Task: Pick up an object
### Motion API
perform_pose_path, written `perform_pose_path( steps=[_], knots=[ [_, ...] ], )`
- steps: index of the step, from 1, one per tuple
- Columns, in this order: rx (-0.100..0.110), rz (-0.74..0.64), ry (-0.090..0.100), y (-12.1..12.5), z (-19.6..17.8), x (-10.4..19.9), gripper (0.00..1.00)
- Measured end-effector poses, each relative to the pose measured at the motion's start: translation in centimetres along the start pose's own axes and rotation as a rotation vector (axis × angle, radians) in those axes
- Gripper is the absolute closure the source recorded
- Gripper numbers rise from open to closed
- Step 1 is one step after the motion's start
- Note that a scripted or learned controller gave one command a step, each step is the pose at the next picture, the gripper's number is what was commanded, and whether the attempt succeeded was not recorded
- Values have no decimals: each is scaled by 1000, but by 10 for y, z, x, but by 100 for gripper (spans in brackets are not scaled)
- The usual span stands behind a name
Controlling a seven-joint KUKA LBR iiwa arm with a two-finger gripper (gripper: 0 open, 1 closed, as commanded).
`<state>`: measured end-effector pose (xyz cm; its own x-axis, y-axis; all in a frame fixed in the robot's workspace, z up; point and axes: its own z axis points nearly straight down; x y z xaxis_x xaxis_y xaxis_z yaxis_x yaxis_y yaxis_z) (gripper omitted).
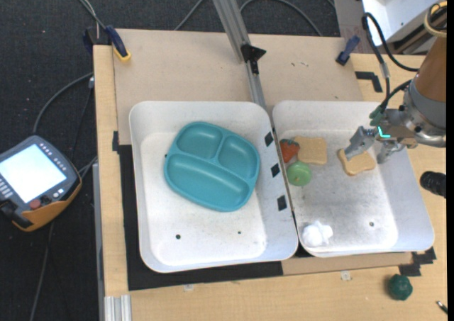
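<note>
Two shallow white bins are being borne side by side by the bench (213, 64). In the left bin (152, 241) a teal divided tray (211, 165) is lying, tilted a little, with three compartments visible. In the right bin (397, 227) several small objects are being kept: a tan toast-like slice (313, 150) is lying near the divider, a red piece (288, 149) is touching its left side, and a green ball (299, 173) is resting just below them. A small white crumpled object (317, 233) is lying near the front wall of the same bin. A second tan slice (358, 163) is seen toward the right side of this bin, and the gripper (362, 144) is being held directly over it, reached in from the right by the grey arm (425, 103). The grey finger parts are seen touching or overlapping the upper edge of this slice, but how far the hand is opened cannot be told, and it cannot be told whether the slice is actually being gripped. A dark green ball (399, 286) is lying on the bench outside the bins, near the front right corner. A handheld screen device (34, 179) is resting on the dark floor, well apart to the left of the bench.
</note>
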<state>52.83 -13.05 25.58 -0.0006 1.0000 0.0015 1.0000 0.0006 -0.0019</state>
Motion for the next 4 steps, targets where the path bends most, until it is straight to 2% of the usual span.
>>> perform_pose_path(
  steps=[1,3,4],
  knots=[
    [0,0,0,0,0,0,0],
    [5,1,1,3,85,6,0],
    [7,1,2,6,148,7,0]
  ],
)
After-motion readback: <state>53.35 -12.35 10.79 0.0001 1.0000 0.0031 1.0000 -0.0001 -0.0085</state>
